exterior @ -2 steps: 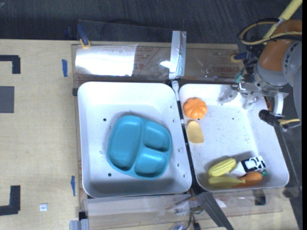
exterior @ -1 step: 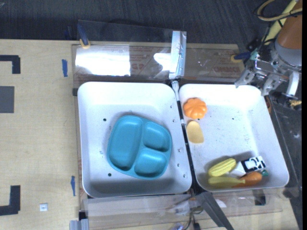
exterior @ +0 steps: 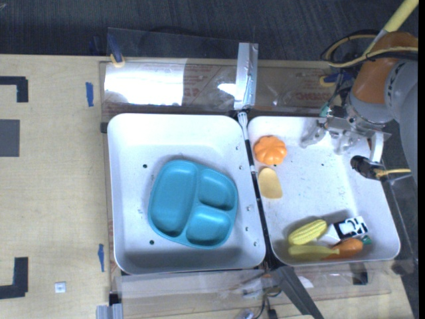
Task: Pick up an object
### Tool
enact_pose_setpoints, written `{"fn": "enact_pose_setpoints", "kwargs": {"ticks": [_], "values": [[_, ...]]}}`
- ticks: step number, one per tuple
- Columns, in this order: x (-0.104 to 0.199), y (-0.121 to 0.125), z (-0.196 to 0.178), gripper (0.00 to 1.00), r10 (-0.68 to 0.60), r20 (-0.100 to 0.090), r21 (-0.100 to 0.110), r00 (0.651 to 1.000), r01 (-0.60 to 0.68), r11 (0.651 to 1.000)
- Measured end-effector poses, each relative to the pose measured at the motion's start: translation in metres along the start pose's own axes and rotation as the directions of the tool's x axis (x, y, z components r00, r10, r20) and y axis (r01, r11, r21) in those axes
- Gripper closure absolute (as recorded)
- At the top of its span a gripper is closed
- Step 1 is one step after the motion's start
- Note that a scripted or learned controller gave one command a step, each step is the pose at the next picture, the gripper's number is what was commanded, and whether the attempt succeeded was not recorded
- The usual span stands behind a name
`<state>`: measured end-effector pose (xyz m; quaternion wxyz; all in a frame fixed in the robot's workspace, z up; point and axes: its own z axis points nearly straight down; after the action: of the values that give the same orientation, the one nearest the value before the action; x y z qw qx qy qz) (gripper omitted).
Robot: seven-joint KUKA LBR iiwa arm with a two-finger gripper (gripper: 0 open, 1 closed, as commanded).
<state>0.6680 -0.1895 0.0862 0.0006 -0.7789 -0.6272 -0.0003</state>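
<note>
Near edge of the right bin (exterior: 372, 178): 1 corn cob (exterior: 307, 232), 1 carrot (exterior: 350, 247), 1 black-and-white toy (exterior: 350, 228). Mid-bin: 1 pale yellow piece (exterior: 270, 183), 1 orange pumpkin (exterior: 270, 149). Far corner: my gripper (exterior: 329, 136), fingers spread, nothing between them. Judged progress: no object picked yet; approach and grasp remain.

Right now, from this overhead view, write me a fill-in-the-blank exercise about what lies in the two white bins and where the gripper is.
1. The blue divided plastic plate lies in the ____ bin of the view.
2. The small orange toy pumpkin sits in the right white bin, close to the central ____.
3. The yellow toy corn cob lies near that bin's ____ wall.
4. The two-finger gripper hovers over the right bin's ____ edge.

Missing words: left; divider; front; far
</note>
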Motion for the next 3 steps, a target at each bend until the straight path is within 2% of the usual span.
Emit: {"fn": "enact_pose_setpoints", "kwargs": {"ticks": [1,2,3], "values": [[-0.008,0.005,-0.001,0.0,0.028,-0.02,0.012,0.999,-0.028,1.0],[-0.031,-0.082,-0.003,0.0,-0.003,-0.016,0.001,1.0,0.003,1.0],[0.002,-0.046,0.0,0.0,-0.029,0.001,-0.005,1.0,0.029,1.0]]}}
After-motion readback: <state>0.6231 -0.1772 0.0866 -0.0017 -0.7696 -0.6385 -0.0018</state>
